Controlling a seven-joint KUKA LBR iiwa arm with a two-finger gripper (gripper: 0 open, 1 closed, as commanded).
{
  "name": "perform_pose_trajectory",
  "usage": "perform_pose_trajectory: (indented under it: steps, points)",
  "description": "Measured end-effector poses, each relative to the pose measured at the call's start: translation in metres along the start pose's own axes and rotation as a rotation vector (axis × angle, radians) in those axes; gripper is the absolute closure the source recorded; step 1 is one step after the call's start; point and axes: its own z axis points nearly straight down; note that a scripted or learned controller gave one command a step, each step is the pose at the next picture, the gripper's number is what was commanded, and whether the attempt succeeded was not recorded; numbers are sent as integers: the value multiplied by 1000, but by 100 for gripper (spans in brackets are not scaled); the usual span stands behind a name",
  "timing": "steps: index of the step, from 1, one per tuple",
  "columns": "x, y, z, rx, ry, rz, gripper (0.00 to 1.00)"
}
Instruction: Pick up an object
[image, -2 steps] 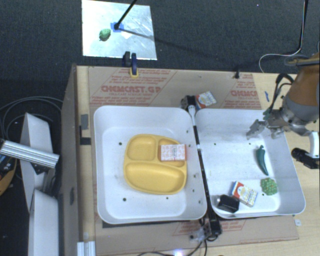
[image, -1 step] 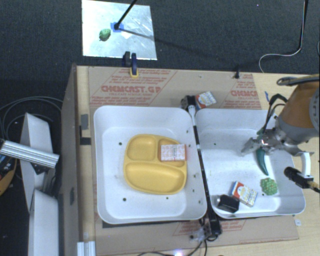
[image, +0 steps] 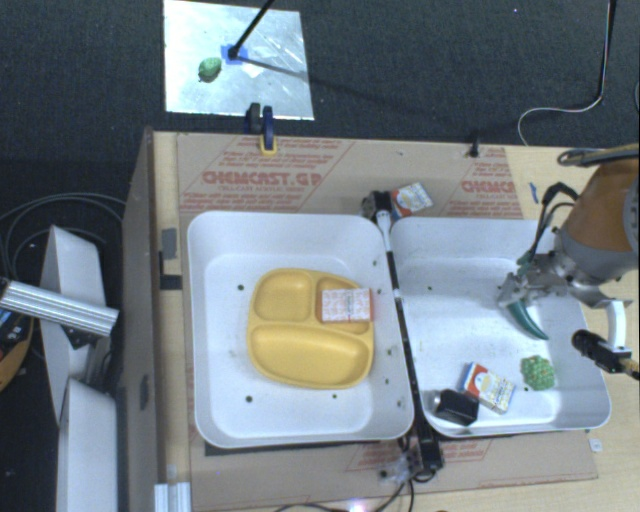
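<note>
gripper (image: 522, 300) is seen at three o'clock over the right bin (image: 590, 405) — finger state cannot be told; descent is best centred on green object (image: 538, 372) at five o'clock.

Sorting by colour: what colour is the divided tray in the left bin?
Yellow divided tray, camera view.
</note>
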Motion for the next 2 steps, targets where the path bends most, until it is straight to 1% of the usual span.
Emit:
perform_pose_trajectory:
  steps: [1,2]
  points:
    - [30,-1,-40,1,1,-2,100]
    - [75,6,-71,1,2,-2,100]
